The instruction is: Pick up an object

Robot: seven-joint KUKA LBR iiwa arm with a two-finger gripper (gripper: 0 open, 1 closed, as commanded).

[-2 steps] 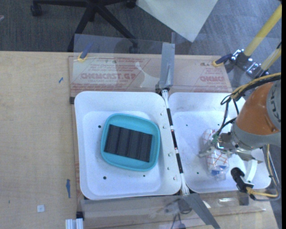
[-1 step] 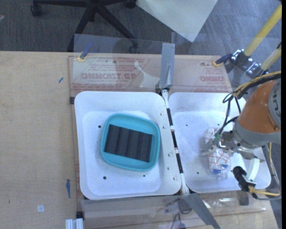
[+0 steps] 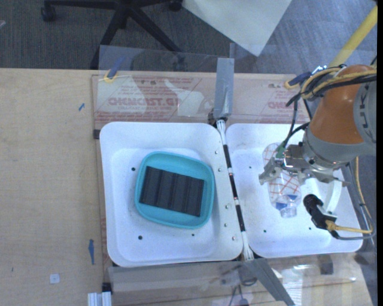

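Camera view: the gripper (image 3: 286, 176) hangs over a clear bottle (image 3: 285, 194) mid right bin (image 3: 254, 236); I cannot tell its fingers' state. Teal tray (image 3: 174, 189) fills left bin (image 3: 119, 179).

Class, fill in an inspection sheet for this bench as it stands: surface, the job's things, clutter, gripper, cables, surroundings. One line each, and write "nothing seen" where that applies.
Surface: wooden bench bearing a left white bin and a right white bin, side by side.
Job's things: teal tray with a dark ribbed insert in the left bin; clear plastic bottle with a red pattern and blue cap in the right bin.
Clutter: nothing seen.
Gripper: gripper over the bottle in the right bin; a hold cannot be confirmed.
Cables: black and yellow cables along the arm; a black connector with a yellow lead over the right bin.
Surroundings: office chair base on grey floor beyond the bench.
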